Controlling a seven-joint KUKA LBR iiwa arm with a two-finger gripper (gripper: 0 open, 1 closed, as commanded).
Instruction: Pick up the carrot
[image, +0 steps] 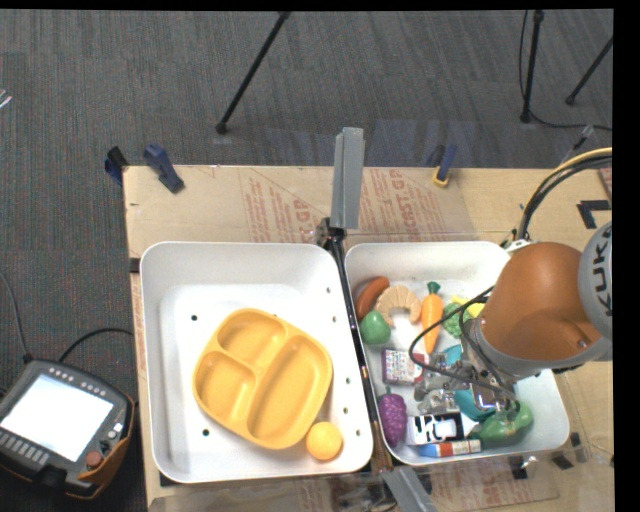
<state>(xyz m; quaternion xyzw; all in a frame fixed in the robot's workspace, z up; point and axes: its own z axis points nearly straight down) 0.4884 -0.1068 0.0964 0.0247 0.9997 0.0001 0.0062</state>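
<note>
Carrot (431, 314): lies in the right bin (520, 262), toward its 12 o'clock side, long axis running roughly 12 to 6, green top at the far end. Not lifted.
Neighbours: a pale croissant-like piece (401, 301) touches or nearly touches it at 9 o'clock; a green round fruit (375, 328) sits beyond that at 8 o'clock; yellow-green items crowd its 3 o'clock side (partly hidden by the arm).
Tool (470, 390): low in the same bin, at about 5 o'clock from the carrot and clear of it. Its state cannot be told; the wrist and cabling mask it.
Arm: orange band (535, 300) overhangs the bin's 3 o'clock half.
Left bin (170, 270): holds a yellow divided tray (262, 376) and an orange ball (323, 440); not relevant.
Step in hand: approach, in my judgement.
Recommended method: shift toward 11 o'clock until centred over the carrot's mid-body, close across its narrow width, descend straight.
Risk: catching the croissant piece alongside.
</note>
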